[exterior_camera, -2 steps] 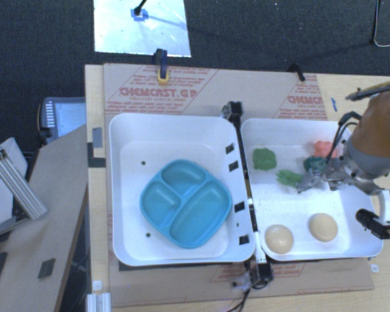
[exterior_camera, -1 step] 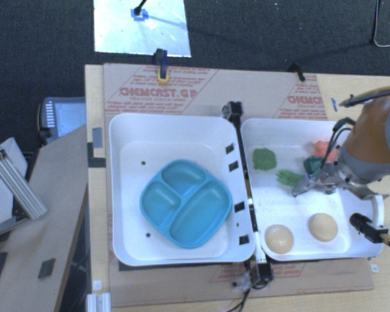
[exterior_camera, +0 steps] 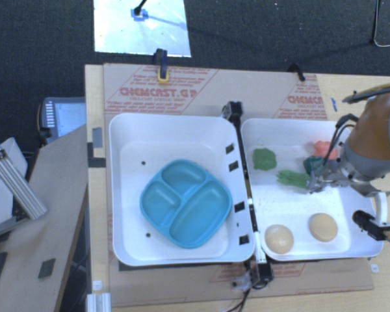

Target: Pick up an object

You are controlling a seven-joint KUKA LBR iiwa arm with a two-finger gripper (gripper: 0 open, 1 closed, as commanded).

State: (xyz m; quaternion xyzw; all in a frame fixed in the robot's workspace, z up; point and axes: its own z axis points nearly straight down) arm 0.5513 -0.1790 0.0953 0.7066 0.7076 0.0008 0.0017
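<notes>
The arm (exterior_camera: 377,135) enters from the right edge of the frame and reaches low over the right bin (exterior_camera: 299,125). Its gripper (exterior_camera: 315,181) is just beside the right end of a long green piece (exterior_camera: 291,178); this piece lies near the middle of the bin. I cannot tell if the fingers are spread or pressed together. A rounder green lump (exterior_camera: 264,158) lies at the upper left, with free floor around it. A pink object (exterior_camera: 323,148) is partly hidden behind the gripper. Two smooth beige round objects (exterior_camera: 279,238) (exterior_camera: 323,227) lie close to the lower wall. In the left bin (exterior_camera: 175,125) sits a blue plate (exterior_camera: 186,202) with compartments, glossy, with wide white floor on all sides.
</notes>
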